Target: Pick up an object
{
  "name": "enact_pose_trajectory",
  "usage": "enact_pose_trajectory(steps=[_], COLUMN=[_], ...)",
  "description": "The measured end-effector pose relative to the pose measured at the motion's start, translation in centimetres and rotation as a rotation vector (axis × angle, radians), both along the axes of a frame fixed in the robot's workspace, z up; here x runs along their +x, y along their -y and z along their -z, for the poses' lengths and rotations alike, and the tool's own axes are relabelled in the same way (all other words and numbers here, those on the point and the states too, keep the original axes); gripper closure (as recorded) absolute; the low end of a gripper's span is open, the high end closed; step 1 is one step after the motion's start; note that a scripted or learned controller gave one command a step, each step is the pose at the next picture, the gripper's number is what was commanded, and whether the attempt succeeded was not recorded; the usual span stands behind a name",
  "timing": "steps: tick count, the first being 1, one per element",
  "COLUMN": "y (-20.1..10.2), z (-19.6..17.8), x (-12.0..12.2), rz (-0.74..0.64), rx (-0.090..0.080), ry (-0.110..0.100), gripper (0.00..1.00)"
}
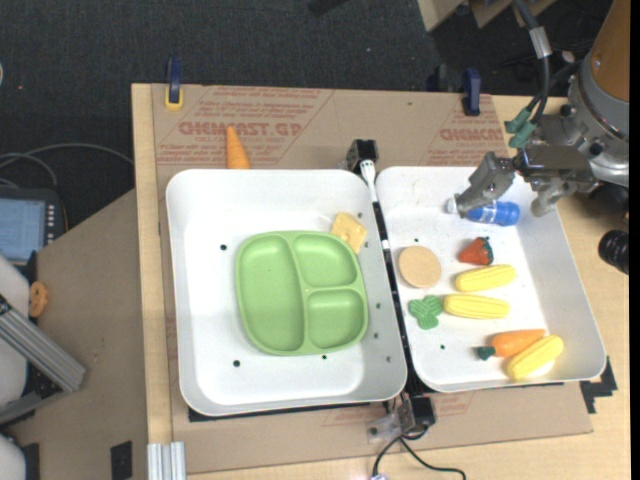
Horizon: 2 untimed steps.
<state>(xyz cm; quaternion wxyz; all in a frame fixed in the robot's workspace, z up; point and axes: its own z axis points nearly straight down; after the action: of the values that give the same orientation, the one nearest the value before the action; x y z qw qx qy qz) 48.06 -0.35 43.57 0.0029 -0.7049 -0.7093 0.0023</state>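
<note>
Right bin (575, 298) holds blue bottle (497, 213) lying left-right under end effector (512, 196)

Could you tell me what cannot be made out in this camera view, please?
- Blue object: its near end is covered by the gripper, so its kind is unclear.
- Jaws: grip on the blue object cannot be judged.
- Arm: cut off by the right edge.
- Yellow piece by the green tray: too small to identify.

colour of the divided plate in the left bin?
Light green: the divided plate shows best in the camera view.
</note>
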Motion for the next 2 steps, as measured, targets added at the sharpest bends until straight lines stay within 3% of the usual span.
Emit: enact_pose_trajectory(steps=[1, 2], y=[0.3, 3.8], z=[-1.4, -4.1], x=[0.1, -0.1], rz=[0.005, 0.010], rx=[-0.002, -0.002], ry=[0.011, 0.013], gripper=[1.00, 1.00])
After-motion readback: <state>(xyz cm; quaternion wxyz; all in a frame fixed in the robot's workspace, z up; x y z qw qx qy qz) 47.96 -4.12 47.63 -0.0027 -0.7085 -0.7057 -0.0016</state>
